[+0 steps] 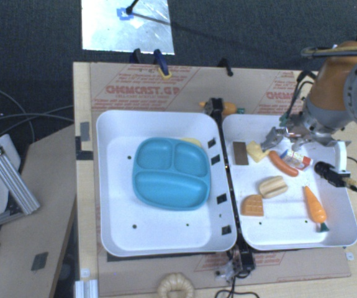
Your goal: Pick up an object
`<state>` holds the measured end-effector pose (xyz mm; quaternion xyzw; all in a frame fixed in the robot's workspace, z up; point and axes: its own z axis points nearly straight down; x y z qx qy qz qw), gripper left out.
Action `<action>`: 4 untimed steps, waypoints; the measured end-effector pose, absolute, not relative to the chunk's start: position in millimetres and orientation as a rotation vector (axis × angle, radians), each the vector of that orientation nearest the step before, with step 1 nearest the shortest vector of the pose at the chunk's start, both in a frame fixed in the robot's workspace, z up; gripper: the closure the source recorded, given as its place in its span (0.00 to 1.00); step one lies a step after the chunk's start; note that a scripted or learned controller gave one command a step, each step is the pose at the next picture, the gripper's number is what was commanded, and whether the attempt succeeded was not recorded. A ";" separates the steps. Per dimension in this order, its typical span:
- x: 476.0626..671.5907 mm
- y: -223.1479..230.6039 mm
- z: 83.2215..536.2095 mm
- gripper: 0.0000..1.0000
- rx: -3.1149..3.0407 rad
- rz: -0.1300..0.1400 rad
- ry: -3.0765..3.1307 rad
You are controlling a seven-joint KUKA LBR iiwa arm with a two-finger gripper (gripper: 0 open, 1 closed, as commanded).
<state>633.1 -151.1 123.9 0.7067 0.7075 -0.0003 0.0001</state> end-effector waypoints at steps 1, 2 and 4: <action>636.1 -150.3 87.9 0.00 2.219 0.008 2.220; 640.0 -150.3 103.6 1.00 2.209 0.020 2.213; 663.3 -148.8 213.2 1.00 2.210 0.007 2.224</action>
